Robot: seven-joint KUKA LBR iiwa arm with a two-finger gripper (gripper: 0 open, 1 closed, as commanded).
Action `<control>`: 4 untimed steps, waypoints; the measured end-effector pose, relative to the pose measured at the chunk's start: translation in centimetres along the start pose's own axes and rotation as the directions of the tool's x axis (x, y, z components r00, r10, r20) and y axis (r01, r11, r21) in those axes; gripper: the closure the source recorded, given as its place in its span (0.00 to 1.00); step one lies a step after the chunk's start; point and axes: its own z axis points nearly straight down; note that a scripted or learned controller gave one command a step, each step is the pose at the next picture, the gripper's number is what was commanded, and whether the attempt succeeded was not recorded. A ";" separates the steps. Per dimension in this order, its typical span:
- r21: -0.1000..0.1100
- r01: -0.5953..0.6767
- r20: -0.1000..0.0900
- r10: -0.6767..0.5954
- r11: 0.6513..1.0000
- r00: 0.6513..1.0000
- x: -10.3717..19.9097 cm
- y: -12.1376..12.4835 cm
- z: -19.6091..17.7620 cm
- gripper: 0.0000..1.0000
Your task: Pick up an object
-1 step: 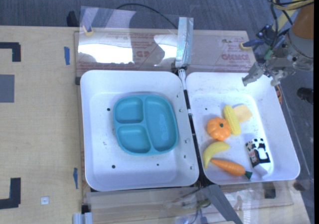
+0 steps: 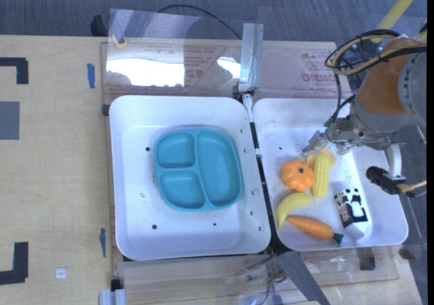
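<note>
The claw (image 2: 324, 142) is hanging low over the corn (image 2: 321, 172) in the right bin (image 2: 390, 229), seemingly lining up a grasp, its spread unclear.

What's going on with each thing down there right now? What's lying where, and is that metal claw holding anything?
End effector: low over the right bin, above the corn's top; grip unclear.
Corn: lying in the right bin, beside the pumpkin.
Pumpkin: sitting upright.
Banana: lying flat.
Carrot: lying flat.
Black-and-white toy: lying near the carrot.
Blue divided plate: flat in the left bin.
</note>
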 end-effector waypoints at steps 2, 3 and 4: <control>-0.001 -0.029 -0.008 0.029 1.000 1.000 -5.1 -0.4 -1.0 1.00; -0.003 0.085 0.002 -0.085 0.996 0.996 -6.3 4.0 -18.0 1.00; 0.003 0.307 -0.003 -0.307 0.952 0.952 -1.5 6.4 -16.8 1.00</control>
